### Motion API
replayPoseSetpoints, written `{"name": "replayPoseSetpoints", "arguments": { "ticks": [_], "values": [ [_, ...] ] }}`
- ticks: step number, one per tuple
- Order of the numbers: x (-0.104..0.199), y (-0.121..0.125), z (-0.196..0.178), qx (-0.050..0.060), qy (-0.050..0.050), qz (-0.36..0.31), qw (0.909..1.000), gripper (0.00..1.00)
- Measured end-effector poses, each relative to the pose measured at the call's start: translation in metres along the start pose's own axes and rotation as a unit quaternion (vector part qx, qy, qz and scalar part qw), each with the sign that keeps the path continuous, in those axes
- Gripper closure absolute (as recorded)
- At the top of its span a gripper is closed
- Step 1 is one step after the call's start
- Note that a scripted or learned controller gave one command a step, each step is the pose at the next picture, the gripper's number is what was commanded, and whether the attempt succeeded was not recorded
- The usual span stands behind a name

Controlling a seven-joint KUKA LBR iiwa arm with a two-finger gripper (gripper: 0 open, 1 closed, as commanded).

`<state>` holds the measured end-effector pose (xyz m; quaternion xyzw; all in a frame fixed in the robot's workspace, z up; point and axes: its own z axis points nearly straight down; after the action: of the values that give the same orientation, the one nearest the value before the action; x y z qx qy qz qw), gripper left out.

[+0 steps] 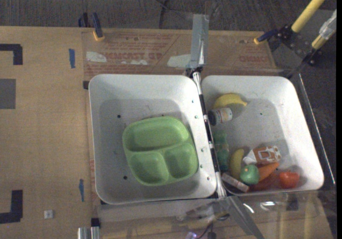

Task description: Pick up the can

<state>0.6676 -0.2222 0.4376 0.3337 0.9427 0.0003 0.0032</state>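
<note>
A slim green can-like cylinder (221,150) lies along the left wall of the right bin (288,93), pointing front to back. Just behind it rests a small white bottle with a dark cap (221,115) on its side. At the bin's front left corner sits a short pale cylinder with a reddish band (234,182), partly under the other items. I cannot tell for certain which of these is the can.
The right bin also holds a banana (230,100) at the back, a second yellow fruit (236,162), a green round toy (249,174), a small carton (266,154), a carrot (267,171) and a tomato (289,179). A green divided plate (160,149) lies in the left bin (107,99).
</note>
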Motion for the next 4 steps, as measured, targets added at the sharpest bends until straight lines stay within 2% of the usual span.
{"name": "replayPoseSetpoints", "arguments": {
  "ticks": [1, 2, 3, 4],
  "values": [
    [0.005, -0.003, 0.0, 0.0, 0.0, -0.017, 0.9998, 1.0],
    [0.005, -0.005, 0.0, 0.0, 0.001, 0.01, 0.9999, 1.0],
    [0.017, -0.014, 0.074, 0.0, 0.0, -0.021, 0.9998, 1.0],
    [0.007, -0.005, -0.001, 0.0, -0.002, -0.062, 0.9981, 1.0]
  ]
}}
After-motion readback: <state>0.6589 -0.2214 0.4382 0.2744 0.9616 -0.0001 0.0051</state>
